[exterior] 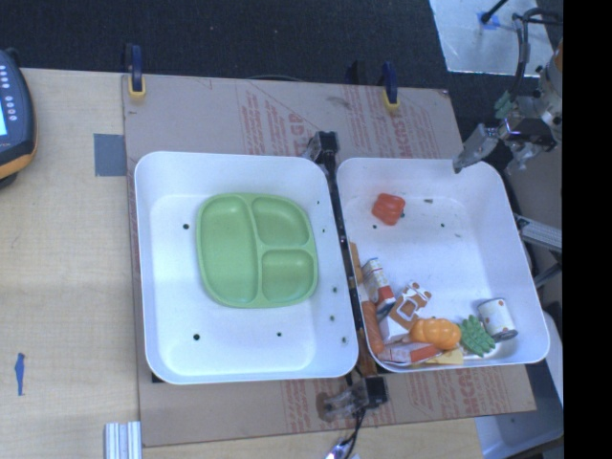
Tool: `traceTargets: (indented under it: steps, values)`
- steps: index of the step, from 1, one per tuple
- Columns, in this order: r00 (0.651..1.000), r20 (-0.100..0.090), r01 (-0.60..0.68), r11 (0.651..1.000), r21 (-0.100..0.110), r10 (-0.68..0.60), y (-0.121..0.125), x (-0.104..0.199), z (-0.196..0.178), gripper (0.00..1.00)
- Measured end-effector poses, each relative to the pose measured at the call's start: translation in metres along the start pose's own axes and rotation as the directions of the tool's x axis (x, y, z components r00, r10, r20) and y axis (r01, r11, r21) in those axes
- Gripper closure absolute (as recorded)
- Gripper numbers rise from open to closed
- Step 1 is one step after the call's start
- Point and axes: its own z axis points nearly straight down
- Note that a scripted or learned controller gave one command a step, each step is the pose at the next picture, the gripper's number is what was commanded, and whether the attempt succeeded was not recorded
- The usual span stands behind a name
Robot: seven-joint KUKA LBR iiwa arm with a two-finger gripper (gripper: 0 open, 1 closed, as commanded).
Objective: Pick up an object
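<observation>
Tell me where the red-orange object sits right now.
The red-orange object lies alone in the upper left part of the right bin, well above the pile of items along that bin's lower edge.

Light wood bench [67, 285] with a brown cardboard sheet [287, 113] on top, held by two blue-and-yellow clamps [136, 73] at its far edge. Grey tape patch [109, 154] left of the cardboard. Dark carpet floor [239, 17] beyond the bench, with a pale sheet [469, 27] lying on it at upper right.
</observation>
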Motion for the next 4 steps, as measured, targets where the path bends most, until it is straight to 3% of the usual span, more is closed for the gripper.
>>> traceTargets:
  steps: [1, 2, 3, 4]
  values:
    - [1.0, -0.003, 0.005, 1.0, 0.009, -0.005, 0.031, 0.049, 0.129, 0.0]
    - [1.0, -0.001, 0.004, 1.0, 0.005, -0.004, 0.032, 0.077, 0.197, 0.0]
    - [1.0, 0.001, -0.003, 1.0, -0.003, 0.003, 0.033, 0.049, 0.193, 0.0]
    - [1.0, 0.0, 0.002, 1.0, 0.002, -0.002, 0.033, 0.074, 0.193, 0.0]
